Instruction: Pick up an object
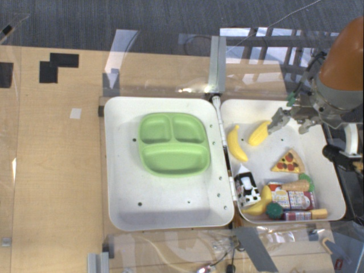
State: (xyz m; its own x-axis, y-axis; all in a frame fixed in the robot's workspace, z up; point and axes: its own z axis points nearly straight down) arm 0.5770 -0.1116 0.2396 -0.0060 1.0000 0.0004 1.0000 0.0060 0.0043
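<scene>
Two shallow white bins sit side by side on a tan wooden bench (51, 152) under a clear sheet, dark grey carpet (142, 4) behind; we see the left bin (122, 203) holding a green divided plate (172, 143) with bare floor all round it. We find the right bin (318, 152) crowded: banana (235, 144), corn cob (259, 133), pizza slice (288, 162), cow-print carton (247, 189) and packets along its near wall. Gripper (291, 120) hangs with fingers apart over the far right part, just beside the corn cob, clasping nothing.
</scene>
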